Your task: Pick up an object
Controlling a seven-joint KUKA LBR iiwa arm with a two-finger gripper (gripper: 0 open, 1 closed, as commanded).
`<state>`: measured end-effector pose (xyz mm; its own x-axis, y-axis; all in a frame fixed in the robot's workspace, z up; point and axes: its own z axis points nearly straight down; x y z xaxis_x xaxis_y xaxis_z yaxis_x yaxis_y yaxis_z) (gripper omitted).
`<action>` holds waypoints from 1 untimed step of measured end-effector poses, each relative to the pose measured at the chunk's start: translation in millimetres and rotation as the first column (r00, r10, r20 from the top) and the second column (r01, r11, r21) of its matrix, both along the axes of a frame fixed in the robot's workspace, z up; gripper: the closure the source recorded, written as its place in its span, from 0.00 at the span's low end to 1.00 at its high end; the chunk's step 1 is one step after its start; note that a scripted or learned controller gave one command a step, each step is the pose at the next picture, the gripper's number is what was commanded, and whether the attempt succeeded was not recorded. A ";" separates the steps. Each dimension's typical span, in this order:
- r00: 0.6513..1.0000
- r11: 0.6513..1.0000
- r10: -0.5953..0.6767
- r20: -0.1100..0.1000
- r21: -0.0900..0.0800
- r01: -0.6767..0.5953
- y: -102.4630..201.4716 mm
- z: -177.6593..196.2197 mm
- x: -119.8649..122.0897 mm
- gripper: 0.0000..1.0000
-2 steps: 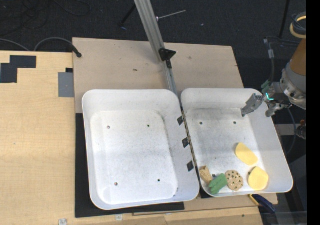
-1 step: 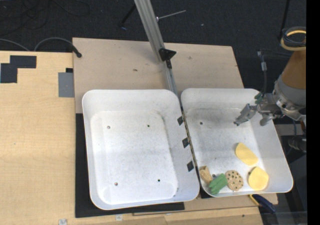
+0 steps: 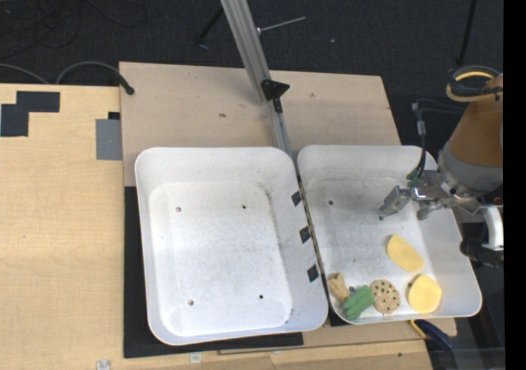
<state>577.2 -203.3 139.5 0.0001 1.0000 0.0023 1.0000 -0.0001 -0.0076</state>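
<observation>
In the camera view the right bin [image 3: 353,171] holds two yellow pieces, one [image 3: 404,253] near its middle right and one [image 3: 425,293] by its front right corner. A round brown cookie [image 3: 384,296], a green object [image 3: 358,302] and a small tan piece [image 3: 337,285] lie along its front edge. My gripper [image 3: 404,205] hangs over the right side of this bin, just above and behind the upper yellow piece. Its two grey fingers spread apart, pointing left, with nothing between them.
The left bin [image 3: 218,241] sits beside the right one, with black clips [image 3: 302,233] along the shared edge. A slanted aluminium bar [image 3: 246,39] rises behind the bins. The arm's orange band [image 3: 481,130] stands at the right edge.
</observation>
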 end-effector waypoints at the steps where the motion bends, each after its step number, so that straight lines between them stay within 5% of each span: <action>1: 1.000 1.000 -0.001 0.007 -0.002 0.001 0.5 -48.4 0.7 0.00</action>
